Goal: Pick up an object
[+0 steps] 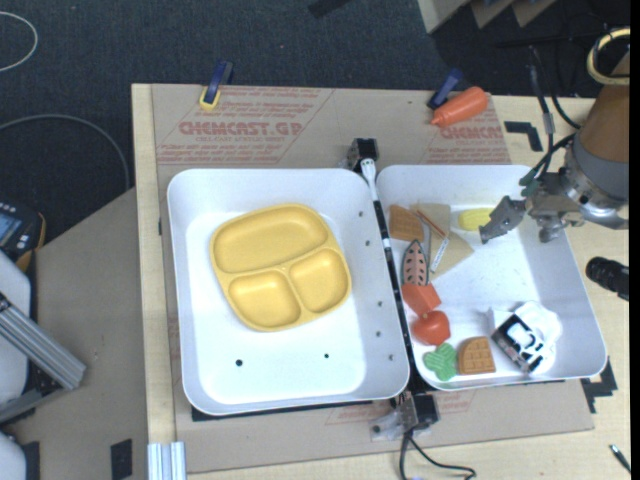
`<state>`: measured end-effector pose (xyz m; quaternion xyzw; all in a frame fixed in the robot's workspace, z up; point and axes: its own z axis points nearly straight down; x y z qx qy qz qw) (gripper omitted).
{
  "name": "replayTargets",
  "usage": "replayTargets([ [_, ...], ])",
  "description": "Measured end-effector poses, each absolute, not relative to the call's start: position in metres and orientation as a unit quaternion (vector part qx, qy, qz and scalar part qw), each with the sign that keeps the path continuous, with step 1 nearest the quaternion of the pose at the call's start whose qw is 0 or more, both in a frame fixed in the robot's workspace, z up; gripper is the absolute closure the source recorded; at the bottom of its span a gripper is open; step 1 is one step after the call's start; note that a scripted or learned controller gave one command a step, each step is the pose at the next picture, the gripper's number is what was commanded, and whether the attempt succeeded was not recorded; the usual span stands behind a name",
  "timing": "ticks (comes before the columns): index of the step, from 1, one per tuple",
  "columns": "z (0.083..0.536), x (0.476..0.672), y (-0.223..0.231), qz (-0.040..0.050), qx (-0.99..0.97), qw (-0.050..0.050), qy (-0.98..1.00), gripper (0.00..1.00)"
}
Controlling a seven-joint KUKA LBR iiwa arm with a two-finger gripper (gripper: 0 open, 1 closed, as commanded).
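Board [250, 128], upper left: "CHEMCAST GP" is showing in red print.
Board, upper right: red print is repeating, unreadable.

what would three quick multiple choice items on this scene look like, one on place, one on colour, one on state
1. Where does the sectioned plate lie?
A. left bin
B. right bin
C. bare bench

2. What colour is that plate?
A. blue
B. yellow
C. red

3. How is the gripper placed?
A. over the left bin
B. outside both bins
C. over the right bin's far end

Answers: 1 A, the plate sits inside the left bin. 2 B, all of it is yellow. 3 C, the gripper hangs above the right bin, near a small yellow piece, with nothing seen between its fingers.
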<state>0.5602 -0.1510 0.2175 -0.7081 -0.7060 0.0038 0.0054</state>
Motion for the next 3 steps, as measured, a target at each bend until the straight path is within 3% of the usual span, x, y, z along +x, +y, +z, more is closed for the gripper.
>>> replayTargets([
  [1, 0.225, 0.563, -0.151, -0.0002, -0.707, 0.0, -0.707, 0.0],
  [3, 0.125, 0.572, -0.158, 0.0015, -0.707, 0.003, -0.707, 0.0],
])
